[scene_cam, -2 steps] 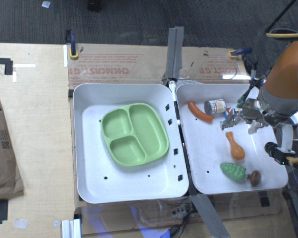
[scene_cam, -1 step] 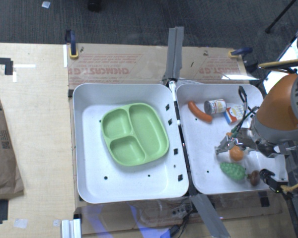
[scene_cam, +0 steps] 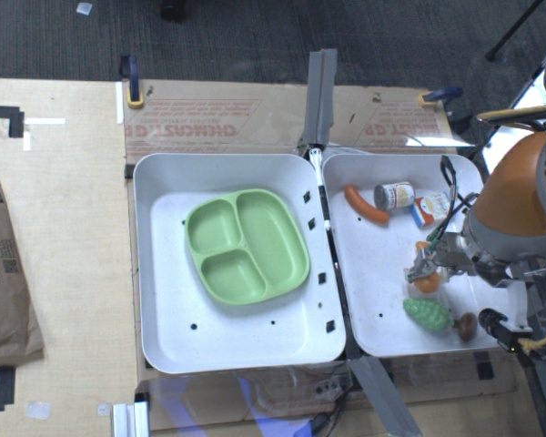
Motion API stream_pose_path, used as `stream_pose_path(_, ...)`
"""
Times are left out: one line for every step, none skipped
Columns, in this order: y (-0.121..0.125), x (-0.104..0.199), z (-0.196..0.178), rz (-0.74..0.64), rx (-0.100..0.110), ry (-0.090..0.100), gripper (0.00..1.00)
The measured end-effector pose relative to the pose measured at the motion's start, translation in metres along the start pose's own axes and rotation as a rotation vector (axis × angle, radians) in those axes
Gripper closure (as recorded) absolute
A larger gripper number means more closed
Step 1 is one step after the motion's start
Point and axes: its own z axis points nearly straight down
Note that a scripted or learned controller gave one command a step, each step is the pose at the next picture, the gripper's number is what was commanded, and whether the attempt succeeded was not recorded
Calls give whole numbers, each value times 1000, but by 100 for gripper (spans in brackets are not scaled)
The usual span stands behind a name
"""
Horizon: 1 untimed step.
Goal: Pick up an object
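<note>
Small round orange object point(scene_cam: 426, 282), apparently the target, low in the right-hand shallow white bin point(scene_cam: 373, 326), at the right of the frame. Two-finger gripper point(scene_cam: 422, 269) of the grey arm with its orange band directly over that object, touching or nearly so. Finger spread impossible to judge from this angle; likewise whether anything was held. Nearby in the same bin: bumpy green toy point(scene_cam: 426, 313) just below, small brown piece point(scene_cam: 465, 325) to its right, long orange sausage-shaped item point(scene_cam: 367, 205) toward the upper left, a small labelled can point(scene_cam: 394, 195) beside it, and a red, white and blue packet point(scene_cam: 429, 209). Left-hand bin point(scene_cam: 155, 244) held a pale green divided plastic tray point(scene_cam: 247, 245).

Judged as reached but not lifted: closing, if not done, and raising clear remained.
</note>
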Motion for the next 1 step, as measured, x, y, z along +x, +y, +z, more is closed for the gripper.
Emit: stream_pose_path(70, 57, -104, 75, -2, -1, 100)
